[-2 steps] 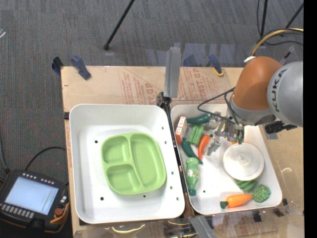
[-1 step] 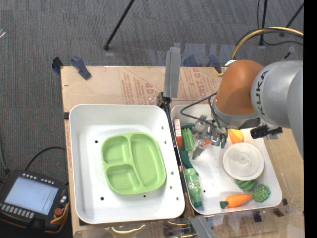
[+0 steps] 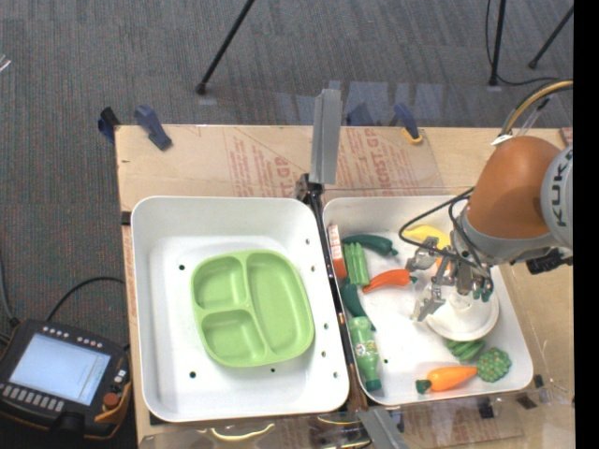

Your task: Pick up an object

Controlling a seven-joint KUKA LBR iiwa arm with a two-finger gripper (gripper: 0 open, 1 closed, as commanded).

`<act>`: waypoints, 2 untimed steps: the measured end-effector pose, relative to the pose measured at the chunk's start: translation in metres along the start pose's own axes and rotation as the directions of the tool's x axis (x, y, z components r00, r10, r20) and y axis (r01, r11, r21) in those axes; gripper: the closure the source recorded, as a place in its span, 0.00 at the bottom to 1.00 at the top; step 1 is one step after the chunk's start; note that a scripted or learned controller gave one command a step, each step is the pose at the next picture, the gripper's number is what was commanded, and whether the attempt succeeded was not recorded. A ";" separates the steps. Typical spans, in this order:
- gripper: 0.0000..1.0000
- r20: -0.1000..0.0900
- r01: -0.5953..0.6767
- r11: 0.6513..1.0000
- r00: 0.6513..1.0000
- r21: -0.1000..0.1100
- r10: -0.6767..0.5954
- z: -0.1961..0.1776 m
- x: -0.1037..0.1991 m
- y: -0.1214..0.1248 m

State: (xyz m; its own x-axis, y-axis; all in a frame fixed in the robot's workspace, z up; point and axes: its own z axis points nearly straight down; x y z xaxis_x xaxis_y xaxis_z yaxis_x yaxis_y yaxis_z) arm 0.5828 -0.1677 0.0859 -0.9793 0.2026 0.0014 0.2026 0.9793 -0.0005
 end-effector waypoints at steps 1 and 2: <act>0.00 0.000 0.085 0.996 0.996 -0.002 -0.085 -0.007 0.012 0.086; 0.00 -0.003 -0.046 0.999 0.999 -0.002 0.046 0.001 0.020 0.080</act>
